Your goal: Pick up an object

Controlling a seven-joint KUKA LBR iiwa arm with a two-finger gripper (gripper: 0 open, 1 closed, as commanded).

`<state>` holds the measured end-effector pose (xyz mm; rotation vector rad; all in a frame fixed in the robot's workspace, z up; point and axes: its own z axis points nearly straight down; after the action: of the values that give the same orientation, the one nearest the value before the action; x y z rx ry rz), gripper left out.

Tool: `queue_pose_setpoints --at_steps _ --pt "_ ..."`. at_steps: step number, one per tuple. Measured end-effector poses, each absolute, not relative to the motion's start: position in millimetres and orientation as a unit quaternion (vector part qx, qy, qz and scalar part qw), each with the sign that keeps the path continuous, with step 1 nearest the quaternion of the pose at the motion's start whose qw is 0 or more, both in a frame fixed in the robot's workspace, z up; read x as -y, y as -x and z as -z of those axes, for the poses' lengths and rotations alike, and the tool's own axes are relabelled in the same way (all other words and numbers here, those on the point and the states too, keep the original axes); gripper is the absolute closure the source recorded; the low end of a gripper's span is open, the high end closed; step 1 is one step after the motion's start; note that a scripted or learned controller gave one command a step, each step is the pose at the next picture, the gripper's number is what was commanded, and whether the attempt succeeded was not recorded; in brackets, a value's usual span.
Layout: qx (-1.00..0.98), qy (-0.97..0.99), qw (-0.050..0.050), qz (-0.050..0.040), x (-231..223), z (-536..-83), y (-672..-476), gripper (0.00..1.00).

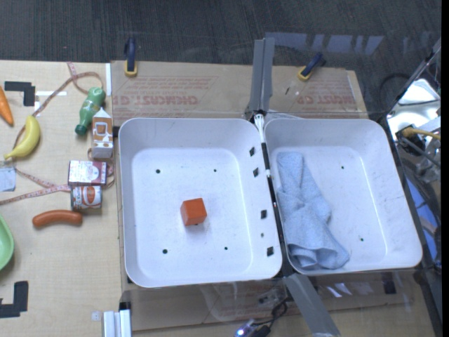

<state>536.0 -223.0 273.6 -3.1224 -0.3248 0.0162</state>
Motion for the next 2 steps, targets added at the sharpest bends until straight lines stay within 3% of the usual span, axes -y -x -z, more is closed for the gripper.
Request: queue_pose_setpoints --at_steps 1,2 --pt "0.11 0.994 0.0 -0.0021 156 -284 -551.9 1.0" --pt "0.102 0.995 0.0 -0.002 125 -284 -564.1 1.0"
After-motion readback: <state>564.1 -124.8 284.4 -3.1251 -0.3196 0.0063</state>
